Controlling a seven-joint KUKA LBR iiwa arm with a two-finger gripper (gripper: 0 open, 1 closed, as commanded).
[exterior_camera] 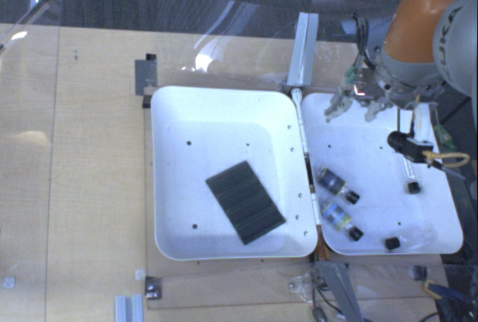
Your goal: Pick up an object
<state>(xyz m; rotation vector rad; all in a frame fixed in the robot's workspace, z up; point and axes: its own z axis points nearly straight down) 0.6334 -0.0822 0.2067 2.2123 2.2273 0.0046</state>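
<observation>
Camera view: pincer, fingers spread and holding nothing, hangs over the right bin's far edge, small bottles lying nearer, long axes slanting near-right

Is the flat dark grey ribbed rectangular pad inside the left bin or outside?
Inside: the flat dark grey ribbed rectangular pad lies on the left bin's white floor.

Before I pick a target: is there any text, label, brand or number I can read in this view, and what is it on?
None readable.
Small bottles in the right bin: labels too blurred to read.
Arm: dark marks at the frame's edge, cut off, unreadable.
Dark ribbed pad in the left bin: no print visible.
</observation>
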